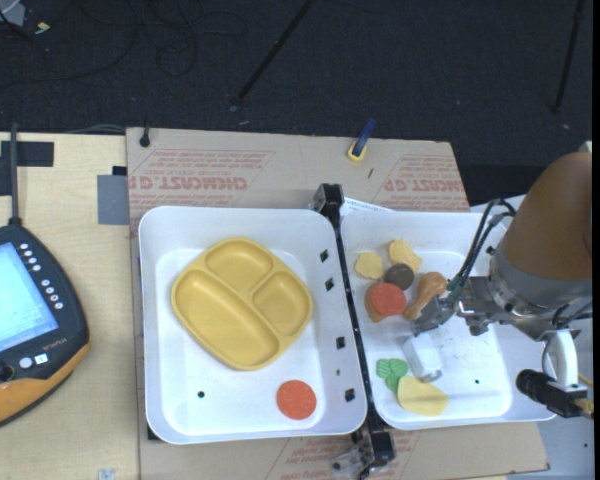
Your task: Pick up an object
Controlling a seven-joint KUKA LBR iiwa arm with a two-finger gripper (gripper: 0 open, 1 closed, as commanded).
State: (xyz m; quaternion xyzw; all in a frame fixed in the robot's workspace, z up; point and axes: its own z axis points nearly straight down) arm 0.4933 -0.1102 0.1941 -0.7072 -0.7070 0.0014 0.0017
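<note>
Nothing is lifted yet: your likeliest target, the yellow piece (421, 396), lies in the right bin's (485, 398) near corner beside the green piece (391, 371). The claw (421, 361) hovers just above, fingers spread, pinching nothing.

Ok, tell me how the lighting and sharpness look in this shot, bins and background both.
Camera view: the two white bins are evenly and brightly lit with only soft shadows; the yellow divided plate shows mild sheen, no hard glare; the floor behind the bench is very dark; the end effector and small toy foods look soft and low in detail; the pendant screen at left is washed out pale blue.
</note>
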